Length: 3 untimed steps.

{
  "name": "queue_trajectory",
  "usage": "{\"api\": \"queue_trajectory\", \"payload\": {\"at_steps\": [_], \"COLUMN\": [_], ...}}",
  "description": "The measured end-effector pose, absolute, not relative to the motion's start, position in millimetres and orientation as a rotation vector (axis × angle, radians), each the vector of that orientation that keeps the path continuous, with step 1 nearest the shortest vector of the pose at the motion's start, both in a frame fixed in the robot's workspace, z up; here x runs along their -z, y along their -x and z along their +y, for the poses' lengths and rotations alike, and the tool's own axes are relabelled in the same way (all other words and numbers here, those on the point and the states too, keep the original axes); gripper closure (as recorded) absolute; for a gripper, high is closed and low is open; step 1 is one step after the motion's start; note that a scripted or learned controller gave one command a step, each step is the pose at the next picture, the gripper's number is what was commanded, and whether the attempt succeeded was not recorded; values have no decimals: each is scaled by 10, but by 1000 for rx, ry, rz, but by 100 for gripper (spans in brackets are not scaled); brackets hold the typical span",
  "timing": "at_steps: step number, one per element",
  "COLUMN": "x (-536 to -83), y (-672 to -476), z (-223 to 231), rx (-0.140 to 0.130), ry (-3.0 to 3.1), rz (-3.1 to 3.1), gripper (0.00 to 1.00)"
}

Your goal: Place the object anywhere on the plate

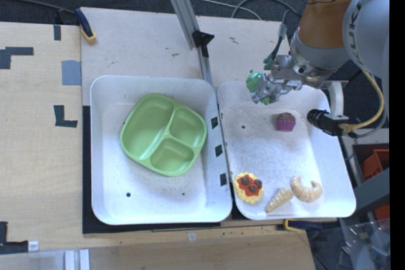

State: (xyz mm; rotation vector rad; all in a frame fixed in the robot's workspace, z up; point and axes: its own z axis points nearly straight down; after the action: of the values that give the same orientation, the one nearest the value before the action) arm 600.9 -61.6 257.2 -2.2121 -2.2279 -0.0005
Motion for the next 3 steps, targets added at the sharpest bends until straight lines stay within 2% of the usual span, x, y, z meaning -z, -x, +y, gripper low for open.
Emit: {"api": "queue_trajectory", "payload": {"at_steps": [1,3], "x": [-2418,-2372], "y": [-6079,-6046], "z": [-169,904], "rx": [-4,0], "ry": [2214,2211], "rz": [-2226,-2228], "gripper": [100,100]}}
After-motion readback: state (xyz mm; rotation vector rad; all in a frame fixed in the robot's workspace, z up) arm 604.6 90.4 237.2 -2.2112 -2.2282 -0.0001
